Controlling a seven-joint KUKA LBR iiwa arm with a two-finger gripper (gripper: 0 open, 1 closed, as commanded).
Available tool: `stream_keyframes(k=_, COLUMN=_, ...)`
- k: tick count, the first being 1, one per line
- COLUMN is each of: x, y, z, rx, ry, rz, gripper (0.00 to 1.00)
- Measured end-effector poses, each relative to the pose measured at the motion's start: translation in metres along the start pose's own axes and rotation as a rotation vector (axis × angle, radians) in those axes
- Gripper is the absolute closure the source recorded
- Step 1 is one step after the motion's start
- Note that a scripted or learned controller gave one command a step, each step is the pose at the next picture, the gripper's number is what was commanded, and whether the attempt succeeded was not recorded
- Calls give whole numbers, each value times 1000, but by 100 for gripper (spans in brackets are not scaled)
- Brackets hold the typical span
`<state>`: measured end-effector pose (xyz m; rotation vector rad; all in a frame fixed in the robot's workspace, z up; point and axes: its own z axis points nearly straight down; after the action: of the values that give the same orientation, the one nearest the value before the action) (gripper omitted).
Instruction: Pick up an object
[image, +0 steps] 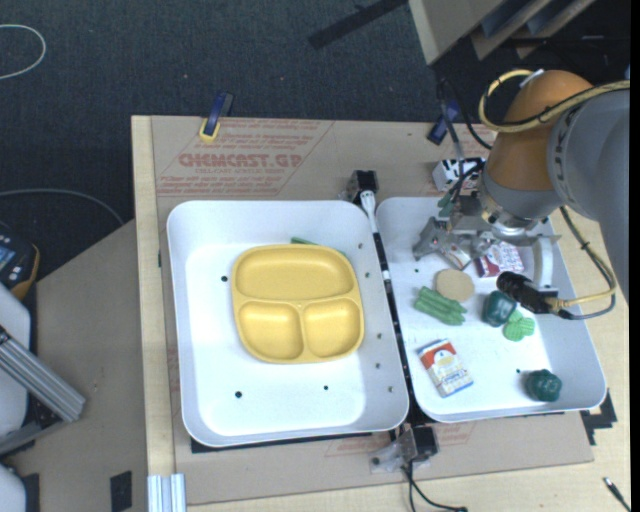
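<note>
The gripper (452, 240) hangs low over the far part of the right bin (572, 352), under the arm (560, 130) that reaches in from the right. Its metal parts are dark and crowded together, so I cannot tell whether it is open or closed, and I see no object held in it.

The nearest object is a round tan piece (455, 286), which lies just beside the gripper, toward the near edge of the bin. It is round, so it has no long axis to align with. Touching it on the near-left side is a green ridged object (439, 305), which looks like a bundle of beans; its long axis runs at a slant, from the far left to the near right. In my judgement, the coming move depends on this: the gripper must go a little toward the near side and then down.

Farther out in the same bin there are a teal piece (497, 308), a light green piece (518, 328) just beside it, a small red and white carton (445, 367) and a dark green object (543, 385) near the corner. A small red and white packet (490, 264) lies partly under the wrist.

The left bin (200, 300) holds a yellow divided plate (297, 302) with three compartments. Nothing lies in the compartments. A thin green thing (303, 241) shows at the far edge of the plate.
</note>
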<state>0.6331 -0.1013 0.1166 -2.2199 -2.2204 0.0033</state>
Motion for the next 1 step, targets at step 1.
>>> stream_keyframes(k=1, x=-5, y=3, z=7, rx=-14, ry=-8, rz=4, gripper=0)
